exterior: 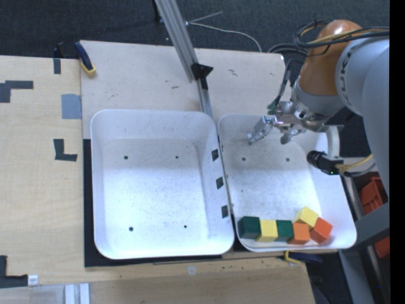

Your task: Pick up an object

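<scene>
Blocks [285, 228] sit in a tight row against the near rim of the right bin [235, 170], well apart from my gripper [272, 133], which hangs over that bin's far end with fingers spread and nothing between them. I see bare floor between them and no readable writing anywhere.

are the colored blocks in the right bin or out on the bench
In the right bin. The colored blocks sit in a row against its near wall, apart from the gripper at the far end.
</scene>
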`<state>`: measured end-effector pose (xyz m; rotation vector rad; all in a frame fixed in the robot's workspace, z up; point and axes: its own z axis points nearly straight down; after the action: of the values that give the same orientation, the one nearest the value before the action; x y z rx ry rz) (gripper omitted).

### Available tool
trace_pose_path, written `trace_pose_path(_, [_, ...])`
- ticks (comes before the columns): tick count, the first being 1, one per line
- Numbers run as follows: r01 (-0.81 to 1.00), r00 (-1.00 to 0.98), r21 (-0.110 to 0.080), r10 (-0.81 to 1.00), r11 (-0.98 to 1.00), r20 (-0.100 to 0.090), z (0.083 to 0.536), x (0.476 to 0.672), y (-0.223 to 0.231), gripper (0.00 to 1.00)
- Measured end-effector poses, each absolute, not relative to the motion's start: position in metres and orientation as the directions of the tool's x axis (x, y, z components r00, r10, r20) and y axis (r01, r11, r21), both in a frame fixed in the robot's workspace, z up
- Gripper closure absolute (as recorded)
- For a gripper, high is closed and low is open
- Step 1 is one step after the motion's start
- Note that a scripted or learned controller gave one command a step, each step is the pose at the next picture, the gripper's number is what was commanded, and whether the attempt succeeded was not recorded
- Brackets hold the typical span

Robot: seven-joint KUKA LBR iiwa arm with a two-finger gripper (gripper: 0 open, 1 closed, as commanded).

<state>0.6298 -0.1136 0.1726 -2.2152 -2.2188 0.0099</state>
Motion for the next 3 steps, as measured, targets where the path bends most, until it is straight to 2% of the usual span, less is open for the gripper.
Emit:
trace_pose_path(1, [1.000, 0.001, -0.008, 1.000, -0.001, 0.000, 0.145, 0.581, -0.121, 0.00])
trace_pose_path(2, [1.000, 0.002, 0.004, 1.000, -0.002, -0.003, 0.208, 0.577, -0.166, 0.00])
trace_pose_path(3, [1.000, -0.003, 0.000, 1.000, 0.003, 0.000, 0.179, 0.634, -0.184, 0.00])
